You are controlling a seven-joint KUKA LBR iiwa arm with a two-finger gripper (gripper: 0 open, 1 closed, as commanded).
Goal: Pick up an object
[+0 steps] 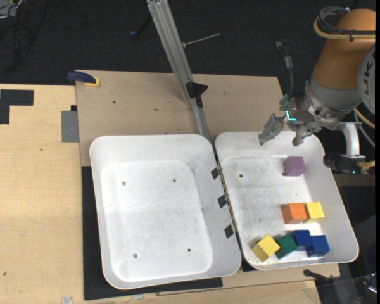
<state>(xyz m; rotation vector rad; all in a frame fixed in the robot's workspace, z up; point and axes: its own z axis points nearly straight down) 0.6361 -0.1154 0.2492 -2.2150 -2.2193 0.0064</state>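
Nearest the camera, front of the right bin (342, 201): six blocks total. Front row is a yellow block (265, 247), a green block (286, 244) touching it, and a blue block (310, 242) touching the green, all bunched against the front rim. Just behind them an orange block (295, 213) and a second yellow block (315, 210) sit side by side, touching. Further back, alone, a purple block (294, 166), apart from the orange/yellow pair. So: two yellow, one each of green, blue, orange, purple. Left bin (107, 170) sits beside the right one, three black clips along the shared edge. Both bins rest on the wooden surface (139, 106). Gripper (286, 132) is at the far rim of the right bin, above and behind the purple block, not touching it. Fingers are splayed wide, released, nothing between them. Grey arm with orange band (342, 56) comes in from the right above it. Behind the bins a slanted aluminium rail (174, 49) runs from the seam between them up toward the back.
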